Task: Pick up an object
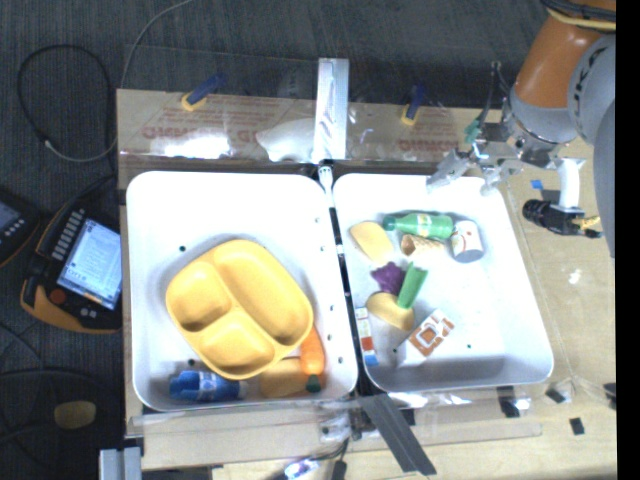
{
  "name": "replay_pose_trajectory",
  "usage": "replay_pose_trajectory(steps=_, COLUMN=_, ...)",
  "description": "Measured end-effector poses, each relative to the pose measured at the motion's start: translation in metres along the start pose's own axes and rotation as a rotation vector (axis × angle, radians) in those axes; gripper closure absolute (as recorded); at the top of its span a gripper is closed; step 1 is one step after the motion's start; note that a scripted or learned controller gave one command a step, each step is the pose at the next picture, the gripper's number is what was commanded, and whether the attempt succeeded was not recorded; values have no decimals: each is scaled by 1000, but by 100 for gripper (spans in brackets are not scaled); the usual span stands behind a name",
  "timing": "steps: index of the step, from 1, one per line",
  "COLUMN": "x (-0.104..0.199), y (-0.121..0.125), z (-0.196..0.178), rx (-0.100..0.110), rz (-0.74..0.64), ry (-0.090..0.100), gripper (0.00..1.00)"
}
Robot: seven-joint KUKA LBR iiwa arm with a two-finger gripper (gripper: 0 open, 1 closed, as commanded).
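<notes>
1. The tool [472,166] hangs at the end of the grey arm with the orange band [552,58], over the far right corner of the right-hand shallow white bin [520,298]; its two thin fingers are spread apart, and nothing sits between them.
2. Nearest below it in that bin lie a green plastic bottle with a yellow label [420,226] on its side and, touching the bottle's right end, a small white-and-red can [466,240].
3. Just left of the bottle rests a pale yellow rounded piece [368,238] — below it sit a purple toy [388,276], a green stick-shaped piece [411,285] and a yellow lump [390,311], all crowded together.
4. A white-and-orange small box [430,334] lies a little apart, toward the near side of the bin.
5. The left-hand white bin [150,218] carries a yellow divided plastic tray [238,306], tilted, with a blue object [200,385] and an orange carrot-shaped toy [312,354] tucked along its near edge.
6. Both bins stand on the desk [580,308] — a handheld control pendant with a lit screen [80,268] lies on the dark floor to the left.
</notes>
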State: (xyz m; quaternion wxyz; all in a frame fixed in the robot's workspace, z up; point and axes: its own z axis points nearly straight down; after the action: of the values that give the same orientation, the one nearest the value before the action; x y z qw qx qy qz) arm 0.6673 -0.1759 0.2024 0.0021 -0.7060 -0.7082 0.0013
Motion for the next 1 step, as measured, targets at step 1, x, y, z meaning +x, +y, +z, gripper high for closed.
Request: replay_pose_trajectory(steps=1, x=-40, y=-29, z=106, rx=-1, rz=-150, ry=7, gripper=0)
